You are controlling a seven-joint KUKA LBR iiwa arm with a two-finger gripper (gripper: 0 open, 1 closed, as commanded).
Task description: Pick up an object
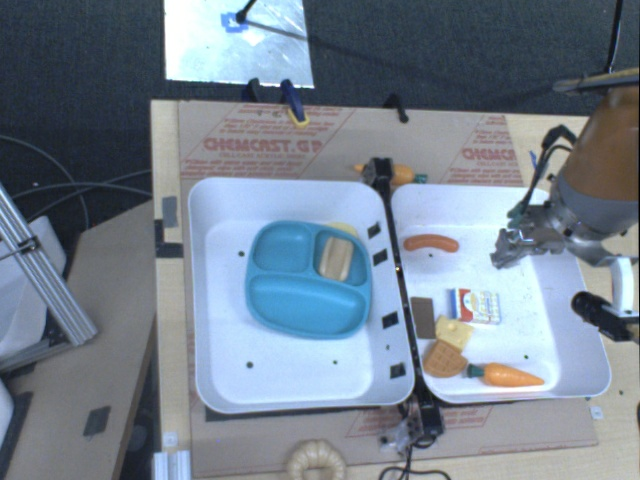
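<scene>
Nearest, a pale ring (315,460) lies on the bench's front edge, outside the bins. Just beyond it, the right bin (575,313) holds most of the loose items. A carrot (505,374) lies along that bin's near wall, pointing right. Just left of it sits a round tan cracker (443,359), and a yellow cheese wedge (455,332) touches the cracker's far side. A dark brown bar (423,317) lies close to the divider between the bins, left of the cheese. A small white box (473,306) with red and blue print lies just right of the bar.

Further back, a sausage (431,243) lies alone on the bin floor, well apart from the near cluster. The gripper (510,248) hangs over the right bin to the right of the sausage and beyond the box, touching none of them as far as I can see. Whether it is clenched or released I cannot tell, since its tip is a dark, blurred shape.

The left bin (215,318) holds a blue plate (300,293) with compartments. A piece of bread (335,258) rests in its far right compartment.

Beyond the bins, a yellow item (401,175) sits at the divider's far end. Farther still, a blue and yellow clamp (293,103) grips the bench edge below a shiny sheet (238,28).
</scene>
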